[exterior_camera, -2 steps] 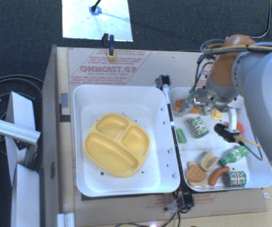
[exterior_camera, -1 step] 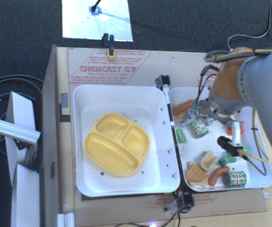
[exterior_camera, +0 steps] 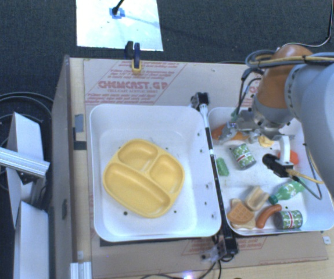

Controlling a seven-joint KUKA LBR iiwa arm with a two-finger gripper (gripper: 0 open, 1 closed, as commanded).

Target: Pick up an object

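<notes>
Yellow tray (exterior_camera: 143,178) left bin (exterior_camera: 103,214), cans (exterior_camera: 243,155), sausage (exterior_camera: 267,215) beside end effector (exterior_camera: 243,127)

Red print on the cardboard sheet (exterior_camera: 149,80) lining the tabletop reads roughly "CHEMCAST GP" (the last letters are blurry), with smaller red lines above and below too fine to read. The can labels are illegible.

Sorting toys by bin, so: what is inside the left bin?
The left bin holds one yellow divided tray, its compartments bare. Whatever lies beneath the tray is covered and cannot be seen.
</notes>
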